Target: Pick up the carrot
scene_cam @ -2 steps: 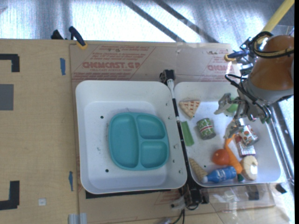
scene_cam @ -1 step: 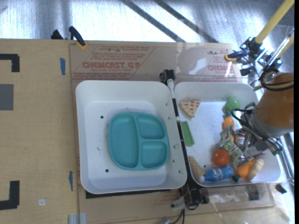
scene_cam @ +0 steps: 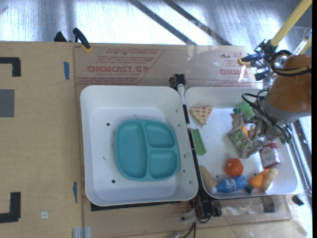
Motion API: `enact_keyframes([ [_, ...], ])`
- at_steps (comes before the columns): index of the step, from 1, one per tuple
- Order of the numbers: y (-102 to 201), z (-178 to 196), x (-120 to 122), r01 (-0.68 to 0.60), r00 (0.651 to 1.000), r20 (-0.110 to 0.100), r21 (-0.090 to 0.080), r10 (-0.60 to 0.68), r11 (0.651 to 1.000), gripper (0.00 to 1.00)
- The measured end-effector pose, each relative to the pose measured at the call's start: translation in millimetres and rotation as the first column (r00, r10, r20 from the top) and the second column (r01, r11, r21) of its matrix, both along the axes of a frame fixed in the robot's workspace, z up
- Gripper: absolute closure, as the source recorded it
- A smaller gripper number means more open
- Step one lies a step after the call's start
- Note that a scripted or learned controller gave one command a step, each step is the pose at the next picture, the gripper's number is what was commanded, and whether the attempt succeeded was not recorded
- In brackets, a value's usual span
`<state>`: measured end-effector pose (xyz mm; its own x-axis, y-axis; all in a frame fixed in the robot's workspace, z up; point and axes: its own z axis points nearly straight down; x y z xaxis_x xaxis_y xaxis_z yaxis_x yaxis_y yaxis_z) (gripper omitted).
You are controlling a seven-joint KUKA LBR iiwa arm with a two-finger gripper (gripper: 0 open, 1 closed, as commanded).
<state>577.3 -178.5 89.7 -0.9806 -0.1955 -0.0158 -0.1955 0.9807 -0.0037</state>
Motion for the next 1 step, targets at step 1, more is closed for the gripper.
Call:
enact_keyframes([
  [1,1.1,13.0,3.6,-0.001,1.000,0.012,-0.001,0.001,1.000,1.00],
])
